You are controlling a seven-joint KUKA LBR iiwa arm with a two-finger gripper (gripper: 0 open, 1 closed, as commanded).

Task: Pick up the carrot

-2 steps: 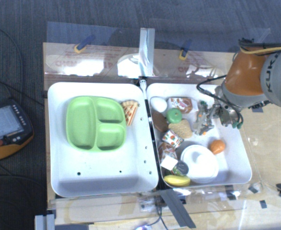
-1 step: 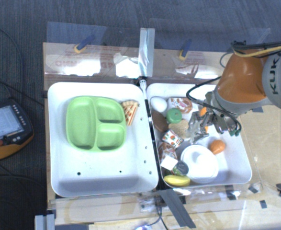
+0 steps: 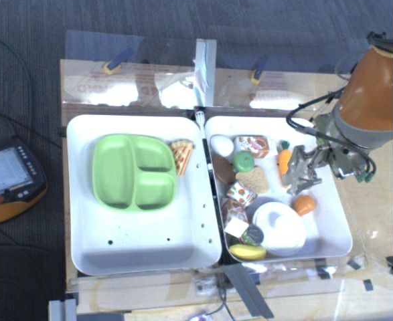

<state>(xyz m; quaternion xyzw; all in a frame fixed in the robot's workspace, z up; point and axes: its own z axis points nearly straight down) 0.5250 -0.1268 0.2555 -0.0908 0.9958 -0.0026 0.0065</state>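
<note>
My arm reaches in over right bin [image 3: 340,243], wrist angled down | claw [image 3: 302,174] just right of carrot [image 3: 284,160], finger state: cannot tell | carrot lies in bin, ungrasped

Small orange carrot [image 3: 284,160], green-topped, lying in right bin

The arm [image 3: 373,95] is cut off by the right edge above its orange band. The tool [image 3: 302,172] is too blurred to make out how it sits against the carrot [image 3: 284,160]. The white bowl [image 3: 280,225] hides part of the banana [image 3: 247,251]. Wrapper print on the small packets [image 3: 240,194] is unreadable.
</note>
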